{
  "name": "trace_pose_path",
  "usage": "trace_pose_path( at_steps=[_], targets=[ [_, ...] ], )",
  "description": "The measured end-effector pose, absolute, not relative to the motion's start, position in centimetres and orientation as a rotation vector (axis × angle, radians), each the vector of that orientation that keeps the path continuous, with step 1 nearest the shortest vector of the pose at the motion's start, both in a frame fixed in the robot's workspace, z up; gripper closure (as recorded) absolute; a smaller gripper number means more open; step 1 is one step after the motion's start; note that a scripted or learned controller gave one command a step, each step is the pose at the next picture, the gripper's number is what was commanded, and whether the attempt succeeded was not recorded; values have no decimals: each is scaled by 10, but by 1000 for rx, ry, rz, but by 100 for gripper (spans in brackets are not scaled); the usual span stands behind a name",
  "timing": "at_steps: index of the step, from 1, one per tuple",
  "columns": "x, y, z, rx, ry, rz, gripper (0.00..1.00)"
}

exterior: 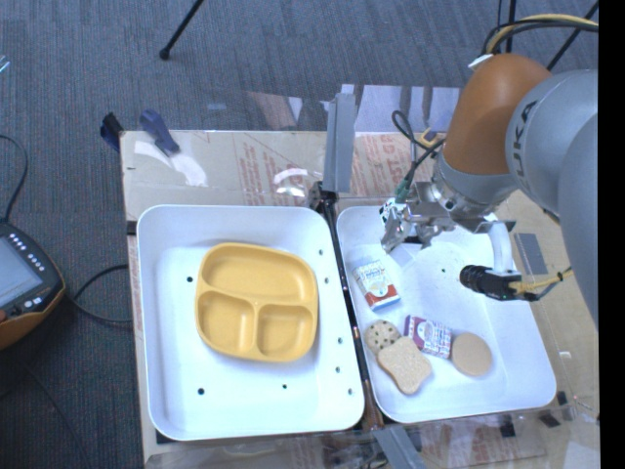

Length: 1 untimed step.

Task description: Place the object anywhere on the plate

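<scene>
Several small items lie in the right bin (518, 384): a small carton (376, 284) at centre frame, a cookie (381, 335), a bread slice (405, 365), a purple packet (429, 336) and a round disc (473, 354). None sits on the yellow plate (257, 301) in the left bin (166, 399). Nearest the gripper (402, 225) is the carton, just below and slightly left of it, its long axis running upper left to lower right. I cannot tell the gripper's state.

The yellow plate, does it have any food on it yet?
No, it is bare. The yellow plate shows three clean compartments in the left bin. The bread slice and cookie lie in the right bin.
</scene>
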<state>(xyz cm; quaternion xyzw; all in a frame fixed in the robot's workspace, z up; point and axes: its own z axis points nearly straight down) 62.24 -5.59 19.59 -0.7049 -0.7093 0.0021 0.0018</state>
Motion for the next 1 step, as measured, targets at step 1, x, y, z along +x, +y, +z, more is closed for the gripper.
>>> trace_pose_path(
  at_steps=[1],
  targets=[
    [623,42,185,-2209,-2225,6,100]
  ],
)
